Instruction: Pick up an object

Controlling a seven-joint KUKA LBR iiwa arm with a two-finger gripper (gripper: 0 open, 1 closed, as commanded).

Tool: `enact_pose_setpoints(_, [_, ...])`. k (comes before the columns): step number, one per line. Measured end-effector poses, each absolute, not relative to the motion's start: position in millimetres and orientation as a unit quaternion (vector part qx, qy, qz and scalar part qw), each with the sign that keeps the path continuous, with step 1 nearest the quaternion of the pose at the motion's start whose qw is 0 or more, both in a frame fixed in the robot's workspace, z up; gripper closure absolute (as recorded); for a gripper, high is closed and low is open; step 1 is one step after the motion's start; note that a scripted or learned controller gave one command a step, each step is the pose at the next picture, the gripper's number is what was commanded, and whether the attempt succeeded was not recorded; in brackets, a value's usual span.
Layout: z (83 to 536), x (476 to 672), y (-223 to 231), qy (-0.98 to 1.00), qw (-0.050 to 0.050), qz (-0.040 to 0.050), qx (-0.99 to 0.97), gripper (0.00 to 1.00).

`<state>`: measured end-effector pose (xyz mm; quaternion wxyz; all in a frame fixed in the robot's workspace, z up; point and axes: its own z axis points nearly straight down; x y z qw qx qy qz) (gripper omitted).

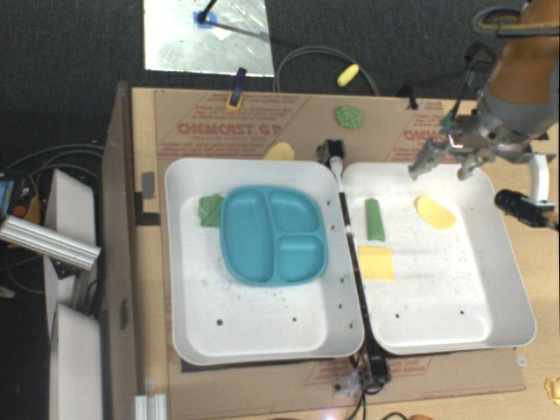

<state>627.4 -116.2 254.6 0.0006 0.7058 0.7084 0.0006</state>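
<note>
The gripper (447, 166) is seen above the right bin's (490, 322) far edge, fingers (423, 164) spread apart and holding nothing, near the yellow piece (435, 212).

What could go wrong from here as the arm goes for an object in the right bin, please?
The end effector hangs over the right bin's far rim, so a straight descent may strike that rim. The yellow oval piece looks low and rounded and could slip out. The green stick and yellow block lie close together, so one may get nudged.

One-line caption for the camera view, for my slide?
Open gripper above the right bin, near a yellow piece, green stick and yellow block.
</note>
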Motion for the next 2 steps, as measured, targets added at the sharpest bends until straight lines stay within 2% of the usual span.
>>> enact_pose_setpoints(1, [76,646.4,-98,0.710,-0.002,-0.0013,0.705,0.00])
enact_pose_setpoints(2, [96,649.6,-100,0.709,0.002,0.0020,0.705,1.00])
